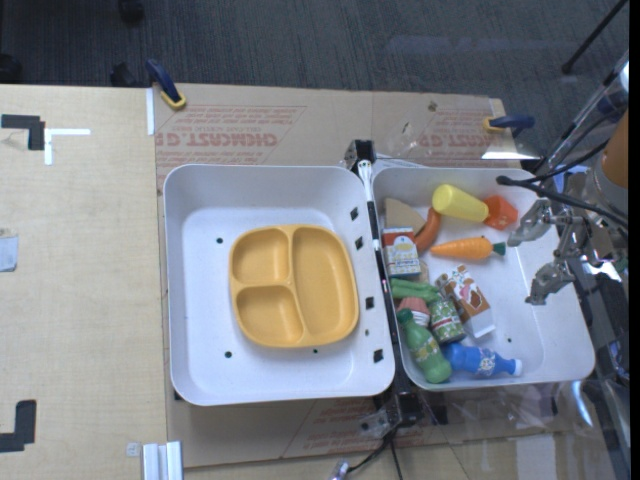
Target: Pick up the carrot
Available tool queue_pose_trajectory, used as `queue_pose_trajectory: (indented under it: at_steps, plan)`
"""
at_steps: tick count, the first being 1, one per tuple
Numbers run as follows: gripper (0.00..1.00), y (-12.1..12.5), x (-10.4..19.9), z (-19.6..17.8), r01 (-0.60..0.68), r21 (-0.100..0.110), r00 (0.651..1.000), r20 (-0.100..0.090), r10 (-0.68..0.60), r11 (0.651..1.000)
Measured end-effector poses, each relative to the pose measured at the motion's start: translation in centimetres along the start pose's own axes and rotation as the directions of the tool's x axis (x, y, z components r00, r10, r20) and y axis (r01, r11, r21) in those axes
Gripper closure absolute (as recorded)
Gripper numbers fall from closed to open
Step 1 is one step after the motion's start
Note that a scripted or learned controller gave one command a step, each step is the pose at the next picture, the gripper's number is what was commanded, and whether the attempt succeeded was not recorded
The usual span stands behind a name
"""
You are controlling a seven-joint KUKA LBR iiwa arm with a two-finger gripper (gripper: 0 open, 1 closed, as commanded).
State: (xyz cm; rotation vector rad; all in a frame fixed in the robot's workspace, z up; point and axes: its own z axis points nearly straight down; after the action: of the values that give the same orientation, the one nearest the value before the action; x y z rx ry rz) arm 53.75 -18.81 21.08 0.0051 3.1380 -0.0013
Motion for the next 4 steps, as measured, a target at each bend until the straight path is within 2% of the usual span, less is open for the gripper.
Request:
queue_pose_trajectory:
  at_steps: [1, 2, 3, 4]
  plan:
    - [0.0, -2.8, -5.7, 5.4, -0.145, 0.0, 0.989, 0.002, 0.145, 0.989]
    - [0.0, -3.0, -9.6, 10.3, -0.148, 0.001, 0.989, 0.004, 0.148, 0.989]
    - [0.0, 0.4, -9.1, 11.8, -0.205, 0.002, 0.979, -0.007, 0.205, 0.979]
    - [1.0, 0.5, -9.5, 10.7, -0.201, 0.003, 0.979, 0.005, 0.201, 0.979]
